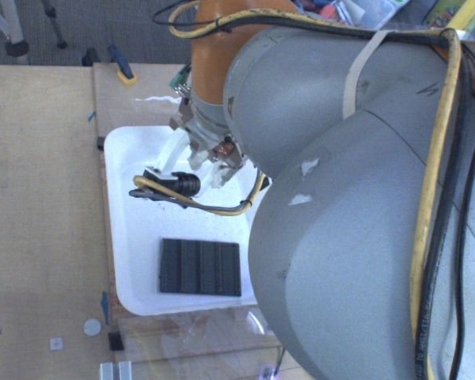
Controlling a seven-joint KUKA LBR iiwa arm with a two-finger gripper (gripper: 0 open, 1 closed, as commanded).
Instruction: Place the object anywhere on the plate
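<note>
A dark grey ridged rectangular plate point(199, 267) lies flat in the near part of the white bin point(127, 236). My gripper point(196, 165) hangs over the far part of the same bin, up and slightly left of the plate and well apart from it. A black and yellow cable point(168, 190) loops from the wrist just above the bin floor. The big grey arm point(340, 180) hides the right side of the bin and whatever lies beneath it.
The bench's wooden top point(39, 212) stretches to the left of the bin. A blue and yellow clamp point(123, 66) sits at the far edge, and small fittings point(92, 328) lie near the bin's front left corner. A clear bin wall point(214, 343) runs along the front.
</note>
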